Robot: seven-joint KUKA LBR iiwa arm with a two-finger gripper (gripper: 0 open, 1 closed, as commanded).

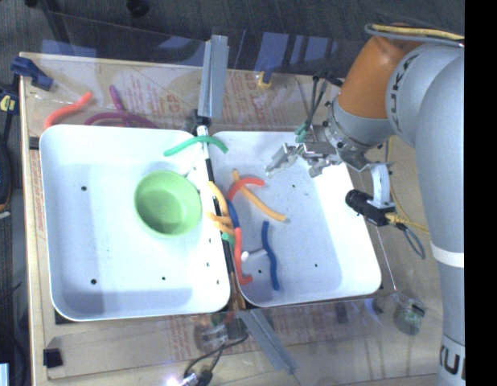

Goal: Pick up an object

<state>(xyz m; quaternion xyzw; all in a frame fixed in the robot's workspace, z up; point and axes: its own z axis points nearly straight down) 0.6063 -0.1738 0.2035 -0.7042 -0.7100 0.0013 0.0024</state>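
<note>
- Brown bench (80,83) under clear sheeting carries two shallow white bins side by side, the left bin (80,240) and the right bin (345,256), their inner rims touching along the middle.
- Left bin: a light green bowl (168,203) sits upright near the right-hand side, round and matte, its hollow facing up.
- Across the shared rim at the far end lies a green curved strip (194,144), bent like a hook.
- Right bin, left half: a red-orange strip (242,185), a yellow-orange strip (264,207) and a dark blue wavy strip (270,260) lie loose and close together; more orange and red pieces (232,236) crowd against the dividing rim.
- Grey arm (425,95) with its orange band (377,75) reaches in from the right; the gripper (287,156) hangs over the far part of the right bin, its thin fingers slightly parted, nothing between them, well apart from the strips.
- Outside the bins, far left: an orange strip (67,109) and a purple loop (120,119) on the bench.
</note>
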